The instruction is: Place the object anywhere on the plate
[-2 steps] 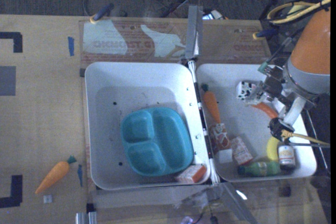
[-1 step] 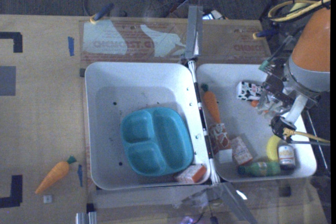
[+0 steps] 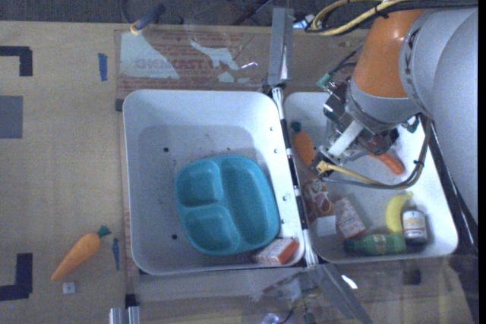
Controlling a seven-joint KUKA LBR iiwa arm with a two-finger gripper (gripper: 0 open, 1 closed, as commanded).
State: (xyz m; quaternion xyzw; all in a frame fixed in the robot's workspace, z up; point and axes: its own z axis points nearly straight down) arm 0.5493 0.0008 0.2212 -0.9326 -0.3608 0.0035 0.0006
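- Teal plastic plate (image 3: 226, 204), rounded and split into three compartments, lies flat in the left bin (image 3: 152, 117); nothing rests in its compartments.
- White, shallow and smooth-walled, the left bin also has a small orange-and-white packet (image 3: 278, 252) at its near right corner, just beside the plate; its print is too small to read.
- The right bin (image 3: 440, 235) holds an orange carrot (image 3: 304, 149) against its left wall, a second orange piece (image 3: 391, 162) partly under the arm, a printed packet (image 3: 320, 201), a small reddish box (image 3: 349, 218), a yellow banana (image 3: 396, 212), a small jar (image 3: 414, 224) and a green bottle (image 3: 376, 243) lying on its side. No label is legible.
- The gripper (image 3: 334, 157) hangs low over the right bin near the carrot, wrapped in cables; whether it is open or closed cannot be told, nor whether it has hold of anything.
- Another toy carrot (image 3: 76, 254) with a green top lies on the wooden bench (image 3: 61, 163), left of the bins.
- Faded reddish lettering on a clear sheet (image 3: 182, 61) behind the left bin is unreadable.
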